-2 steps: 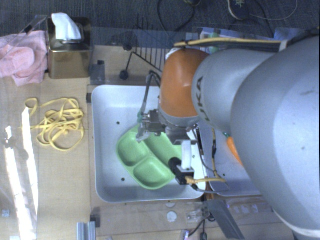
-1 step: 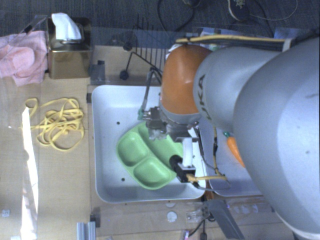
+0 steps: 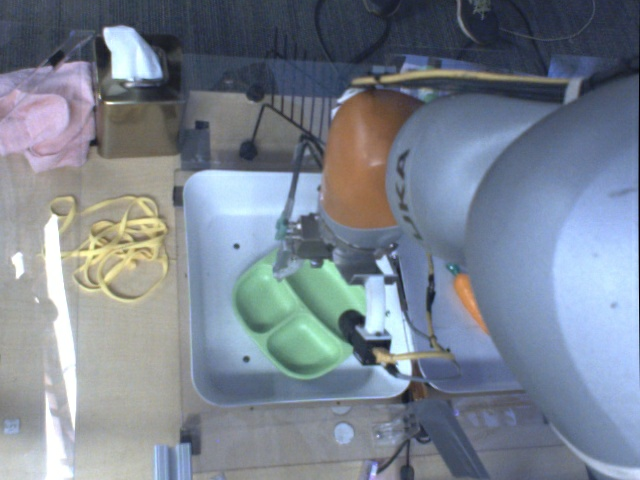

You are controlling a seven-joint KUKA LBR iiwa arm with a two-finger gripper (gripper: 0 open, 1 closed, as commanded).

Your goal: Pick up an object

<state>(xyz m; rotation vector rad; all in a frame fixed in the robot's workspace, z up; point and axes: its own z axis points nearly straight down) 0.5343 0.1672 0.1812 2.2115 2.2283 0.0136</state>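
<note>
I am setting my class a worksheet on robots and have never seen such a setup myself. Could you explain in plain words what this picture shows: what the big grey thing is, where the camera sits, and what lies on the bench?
The big grey and orange shape is a robot arm, reaching in from the right. The camera hangs above the bench and looks down at a slant, so the arm looms large and hides much of the bench. Its gripper hangs low over a white bin, right above a green divided dish that lies in the bin. I cannot tell whether it holds anything. An orange carrot-like thing peeks out by the arm, in a second bin. On the bench to the left lie a yellow cord, a pink cloth and a tissue box.
</note>
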